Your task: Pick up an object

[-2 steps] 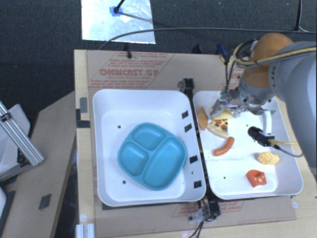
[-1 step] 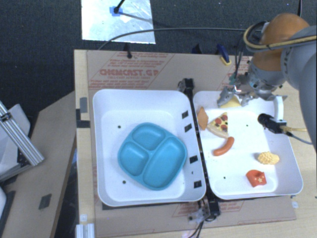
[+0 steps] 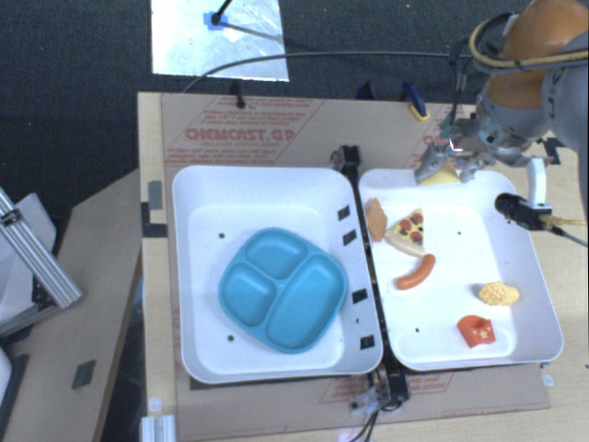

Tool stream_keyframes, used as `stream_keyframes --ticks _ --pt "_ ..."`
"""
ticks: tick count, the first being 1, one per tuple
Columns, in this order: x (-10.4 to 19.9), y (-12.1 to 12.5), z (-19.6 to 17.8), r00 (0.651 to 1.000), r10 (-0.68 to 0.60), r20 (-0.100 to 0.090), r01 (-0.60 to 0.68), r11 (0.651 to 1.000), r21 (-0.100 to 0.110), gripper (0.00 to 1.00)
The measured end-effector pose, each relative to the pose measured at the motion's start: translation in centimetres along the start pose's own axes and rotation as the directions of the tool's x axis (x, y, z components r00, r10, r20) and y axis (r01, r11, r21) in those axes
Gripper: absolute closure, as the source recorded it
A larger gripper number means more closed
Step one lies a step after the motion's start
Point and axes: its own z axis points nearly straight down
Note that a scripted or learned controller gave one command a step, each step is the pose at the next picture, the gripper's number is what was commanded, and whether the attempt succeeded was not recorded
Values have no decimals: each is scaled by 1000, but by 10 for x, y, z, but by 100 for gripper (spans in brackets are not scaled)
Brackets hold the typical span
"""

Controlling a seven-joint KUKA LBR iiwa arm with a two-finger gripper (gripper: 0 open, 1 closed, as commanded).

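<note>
Yellow object [image 3: 444,178], small and smooth, sits at the right bin's [image 3: 534,274] far rim, right under my jaws [image 3: 448,166]; whether they grip it I cannot tell. Nearer lie a pizza slice [image 3: 407,232], glossy sausage [image 3: 415,272], and knobbly corn [image 3: 498,293].

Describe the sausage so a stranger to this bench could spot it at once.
Start at the right-hand white bin, the one holding loose toy food rather than the blue divided plate. Near its middle, just below the pizza slice, lies the sausage. It is the only long, smooth, orange-red curved piece; the red item nearer the front is short and blocky, and the corn piece is yellow.
</note>
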Motion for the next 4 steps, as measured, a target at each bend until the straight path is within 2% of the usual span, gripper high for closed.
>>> stream_keyframes --ticks 1,3,4 --pt "55 -10 -6 1000 -4 -3 4 1000 5 100" --pt "156 -49 -29 1000 -4 -4 4 1000 8 100" --pt "206 -68 -17 1000 -3 -2 3 1000 8 100"
